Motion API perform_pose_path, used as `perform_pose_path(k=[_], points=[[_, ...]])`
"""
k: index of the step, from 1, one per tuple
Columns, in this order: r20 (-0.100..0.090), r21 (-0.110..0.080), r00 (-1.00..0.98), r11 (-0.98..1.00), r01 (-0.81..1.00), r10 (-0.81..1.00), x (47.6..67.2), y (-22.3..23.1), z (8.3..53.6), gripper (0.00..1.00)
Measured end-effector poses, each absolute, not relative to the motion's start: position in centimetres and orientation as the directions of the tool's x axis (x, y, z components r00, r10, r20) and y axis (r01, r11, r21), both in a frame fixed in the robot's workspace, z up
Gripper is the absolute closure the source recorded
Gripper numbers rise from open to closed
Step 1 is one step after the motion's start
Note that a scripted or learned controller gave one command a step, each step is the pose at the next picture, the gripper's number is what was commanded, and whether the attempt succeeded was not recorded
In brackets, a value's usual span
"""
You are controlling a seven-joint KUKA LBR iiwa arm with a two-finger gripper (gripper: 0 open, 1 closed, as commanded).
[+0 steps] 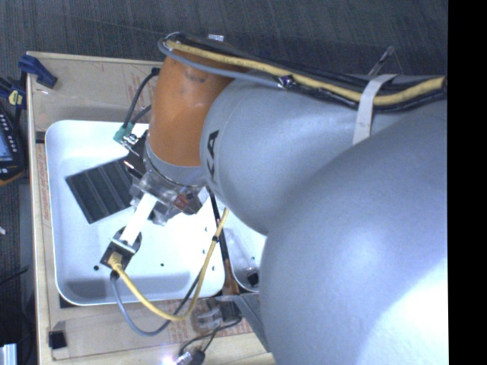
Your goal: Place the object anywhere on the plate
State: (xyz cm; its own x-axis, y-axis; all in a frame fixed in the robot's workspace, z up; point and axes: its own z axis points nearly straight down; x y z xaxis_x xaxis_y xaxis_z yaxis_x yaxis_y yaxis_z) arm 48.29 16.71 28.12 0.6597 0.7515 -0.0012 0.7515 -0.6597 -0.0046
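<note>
**Hovering over the left bin, grasp unconfirmed**

Object: a dark ribbed slab (99, 188), flat and rectangular. It lies on the floor of the left bin (76, 272), toward its far-left part and turned askew to the bin walls. This is judged to be the task's thing, as it is the one sizeable loose item there.

Gripper (162, 206): hangs low over the middle of the same bin, just beside the slab's right-hand end. The wrist hides the claw's working end, so whether it is released or clenched cannot be told. Nothing is seen gripped, and the slab looks to rest on the bin floor.

Step in hand, as judged: securing the slab before any carry.
- A thin flat piece gives little to pinch from above. Closing across the short width, square to the ribs, would likely hold best.
- The lift should go straight up until the slab clears the bin wall, and only then travel.

Surroundings:
- The arm (342, 204) covers nearly all of the right bin (243, 268), leaving only a sliver of it. The plate is presumed to lie beneath the arm.
- A small green piece (122, 135) sits by the wrist near the far rim. It is too small to tell whether it is loose or part of the cabling.
- A blue clamp (36, 68) sits on the bench (84, 90) corner, well apart from the work.

Obstruction: the wall between the bins crosses the likely carry path.
</note>
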Motion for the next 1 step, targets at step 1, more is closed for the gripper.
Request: perform_pose_path(k=[1], points=[[0.006, 0.003, 0.911, -0.911, 0.413, 0.413, 47.73, 14.72, 33.41, 1.00]])
